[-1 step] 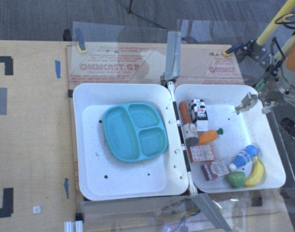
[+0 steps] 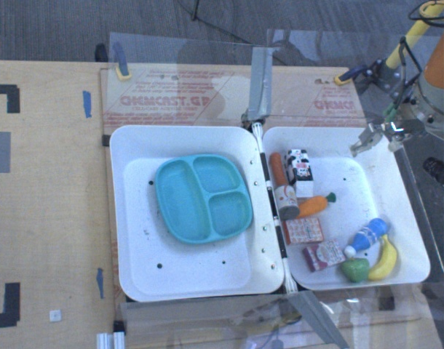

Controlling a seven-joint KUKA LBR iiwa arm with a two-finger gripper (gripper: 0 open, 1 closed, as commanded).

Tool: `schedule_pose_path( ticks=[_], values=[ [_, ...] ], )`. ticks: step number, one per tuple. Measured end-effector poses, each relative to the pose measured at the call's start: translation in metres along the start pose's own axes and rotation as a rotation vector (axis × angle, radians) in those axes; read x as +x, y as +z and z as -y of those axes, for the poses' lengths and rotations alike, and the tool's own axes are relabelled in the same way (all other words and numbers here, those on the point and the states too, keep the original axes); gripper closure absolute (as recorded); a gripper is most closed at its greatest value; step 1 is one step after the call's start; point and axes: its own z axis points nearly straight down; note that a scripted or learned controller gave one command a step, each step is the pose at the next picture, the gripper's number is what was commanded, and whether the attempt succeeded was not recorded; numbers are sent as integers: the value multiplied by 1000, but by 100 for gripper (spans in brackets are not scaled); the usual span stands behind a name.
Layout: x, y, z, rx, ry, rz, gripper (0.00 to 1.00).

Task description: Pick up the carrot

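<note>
The wooden bench (image 2: 47, 217) carries two white bins. The left bin (image 2: 131, 267) holds a teal divided plate (image 2: 204, 197) near its middle. The right bin (image 2: 407, 224) holds the small items. The arm (image 2: 426, 57) comes in from the 2 o'clock corner, its grey wrist and yellow cabling angled down toward the bin's upper right rim. The gripper (image 2: 375, 138) hangs just over that rim, at about 1 o'clock from the bin's centre; whether it is released or clenched cannot be told, and nothing is seen in it. The carrot (image 2: 314, 205) lies near the bin's centre, green tip pointing to 3 o'clock, well apart from the gripper. A cow-patterned carton (image 2: 300, 168) lies at 11 o'clock from the carrot, a sausage (image 2: 278, 169) beside it. A banana (image 2: 384, 260), a blue-capped bottle (image 2: 367, 237) and a green fruit (image 2: 356, 269) sit at 5 o'clock.
</note>
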Motion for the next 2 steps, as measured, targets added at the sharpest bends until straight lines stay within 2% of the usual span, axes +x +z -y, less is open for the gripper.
schedule_pose_path(
  ticks=[1, 2],
  values=[
    [39, 121, 28, 3, -147, -4, 0],
    [31, -6, -3, 0, -175, -1, 0]
  ],
)
